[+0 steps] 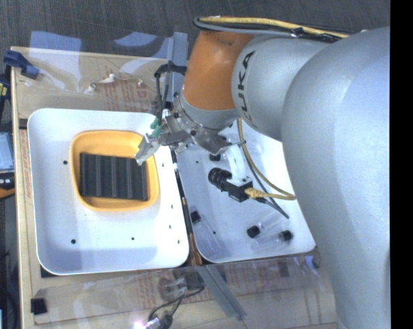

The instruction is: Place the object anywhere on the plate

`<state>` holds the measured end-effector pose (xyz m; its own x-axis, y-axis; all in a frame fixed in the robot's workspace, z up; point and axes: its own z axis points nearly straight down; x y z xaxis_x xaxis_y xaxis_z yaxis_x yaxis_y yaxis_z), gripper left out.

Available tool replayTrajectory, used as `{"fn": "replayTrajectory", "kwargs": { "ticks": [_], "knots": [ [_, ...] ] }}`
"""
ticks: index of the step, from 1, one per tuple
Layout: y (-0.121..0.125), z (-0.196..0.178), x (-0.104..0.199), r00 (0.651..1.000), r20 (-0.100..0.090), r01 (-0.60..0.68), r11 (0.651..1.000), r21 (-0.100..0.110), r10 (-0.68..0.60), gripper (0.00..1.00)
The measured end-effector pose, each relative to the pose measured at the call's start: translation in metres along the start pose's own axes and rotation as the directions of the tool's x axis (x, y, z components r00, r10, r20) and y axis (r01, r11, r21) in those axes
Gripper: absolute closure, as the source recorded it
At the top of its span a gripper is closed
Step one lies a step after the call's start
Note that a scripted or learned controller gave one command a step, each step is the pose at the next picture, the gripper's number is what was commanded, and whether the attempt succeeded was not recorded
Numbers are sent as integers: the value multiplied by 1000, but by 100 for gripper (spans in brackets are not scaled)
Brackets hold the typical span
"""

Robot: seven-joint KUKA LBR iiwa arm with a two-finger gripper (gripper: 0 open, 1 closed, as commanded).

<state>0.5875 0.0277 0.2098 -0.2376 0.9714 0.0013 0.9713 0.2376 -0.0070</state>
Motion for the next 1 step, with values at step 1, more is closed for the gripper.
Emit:
{"fn": "replayTrajectory", "kwargs": {
  "ticks": [1],
  "knots": [
    [-2,-16,11,1000,2,-23,1000,-5,23,0]
  ]
}}
